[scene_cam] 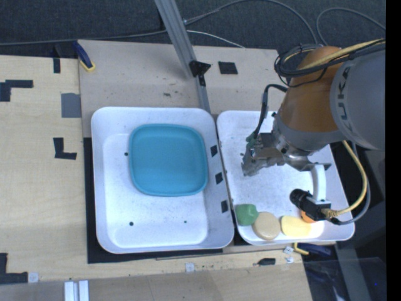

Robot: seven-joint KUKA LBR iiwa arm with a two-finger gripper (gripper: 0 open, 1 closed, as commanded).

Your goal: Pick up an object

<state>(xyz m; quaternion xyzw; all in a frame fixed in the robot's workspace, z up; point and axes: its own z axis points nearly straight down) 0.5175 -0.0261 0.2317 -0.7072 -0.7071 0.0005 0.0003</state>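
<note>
Three small rounded pieces, green (246,214), tan (266,225) and yellow (296,226), crowd the right white bin's (276,187) near edge; they look light, maybe slippery; gripper (254,163) hovers apart, state unclear.

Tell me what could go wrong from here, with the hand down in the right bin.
1. The hand sits over bare floor of the right bin; the green piece, tan piece and yellow piece lie along the near wall, so closing here would likely grab nothing.
2. Those pieces crowd together against the wall, so a grasp there may hit the rim or nudge neighbours.
</note>
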